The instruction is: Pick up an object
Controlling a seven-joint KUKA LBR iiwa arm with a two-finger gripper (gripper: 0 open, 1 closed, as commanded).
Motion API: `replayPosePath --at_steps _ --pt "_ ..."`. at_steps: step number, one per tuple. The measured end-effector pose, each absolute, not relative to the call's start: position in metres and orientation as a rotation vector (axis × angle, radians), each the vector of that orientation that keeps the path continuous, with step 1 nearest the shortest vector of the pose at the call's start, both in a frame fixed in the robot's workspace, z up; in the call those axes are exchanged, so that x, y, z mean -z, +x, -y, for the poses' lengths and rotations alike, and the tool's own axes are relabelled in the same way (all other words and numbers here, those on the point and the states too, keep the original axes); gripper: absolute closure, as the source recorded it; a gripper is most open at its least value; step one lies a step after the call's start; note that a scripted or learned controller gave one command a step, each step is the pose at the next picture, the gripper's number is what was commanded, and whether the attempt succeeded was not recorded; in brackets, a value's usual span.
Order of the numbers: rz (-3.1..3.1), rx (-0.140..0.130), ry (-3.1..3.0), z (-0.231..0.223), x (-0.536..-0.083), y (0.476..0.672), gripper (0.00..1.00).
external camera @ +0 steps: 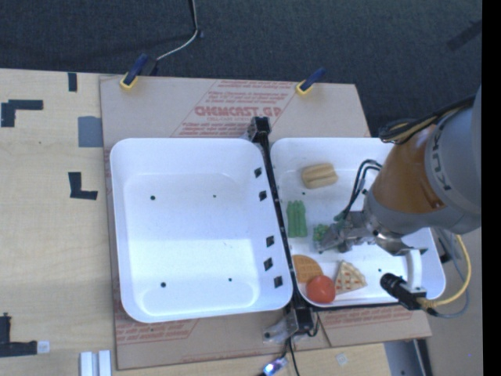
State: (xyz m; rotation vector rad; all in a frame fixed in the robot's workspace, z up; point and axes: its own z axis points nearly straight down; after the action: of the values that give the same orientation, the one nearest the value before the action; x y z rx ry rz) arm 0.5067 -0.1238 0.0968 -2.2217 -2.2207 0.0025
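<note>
On the bench, the right bin [407, 149] is crowding its food toys near the divider [270, 210], so the gripper [335, 238] is hanging beside the small green piece [322, 232], grip impossible to tell.

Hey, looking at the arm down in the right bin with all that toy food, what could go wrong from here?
1. The tool sits low by a small green piece; it is small, so a grab may slip or miss.
2. The green bar lies just beside it and could get nudged toward the divider.
3. The tomato, pizza slice and orange round piece crowd the near edge of the right bin, so the arm might bump them.
</note>
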Motion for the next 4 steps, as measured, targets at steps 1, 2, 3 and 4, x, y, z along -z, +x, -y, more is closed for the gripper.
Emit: replayPosePath --at_steps 1,2,3,4 --pt "2.239 0.017 -2.224 0.1 -0.232 0.576 1.0" --pt "2.241 0.017 -2.219 0.031 -0.345 0.627 1.0" --pt "2.235 0.018 -2.223 0.006 -0.471 0.642 1.0" --pt "2.226 0.006 -2.229 0.043 -0.539 0.653 1.0"
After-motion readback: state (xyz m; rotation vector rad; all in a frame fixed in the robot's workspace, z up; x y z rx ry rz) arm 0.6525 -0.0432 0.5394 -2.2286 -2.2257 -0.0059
